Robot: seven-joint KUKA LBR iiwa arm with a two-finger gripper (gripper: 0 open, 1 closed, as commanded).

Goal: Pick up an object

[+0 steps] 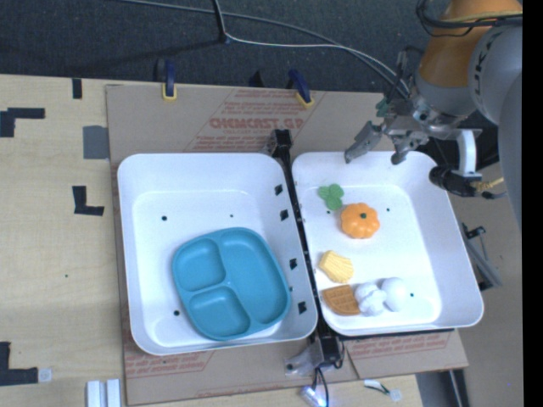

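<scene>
In the right bin (pixel 441 227) lie a small green piece (pixel 331 196), an orange pumpkin-shaped toy (pixel 360 220), a yellow ridged piece (pixel 336 266), a tan waffle-like piece (pixel 340 299) and a white lumpy toy (pixel 382 296). My gripper (pixel 378 147) hangs over that bin's far rim, up and to the right of the green piece and the pumpkin. Its two fingers are spread open, with nothing between them.
The left bin (pixel 144 193) holds a blue divided plate (pixel 229 282). A black divider with clips (pixel 291 219) runs between the bins. Cables (pixel 254 24) trail across the dark backdrop. Cardboard (pixel 237 121) lies under both bins, held by clamps at the far edge.
</scene>
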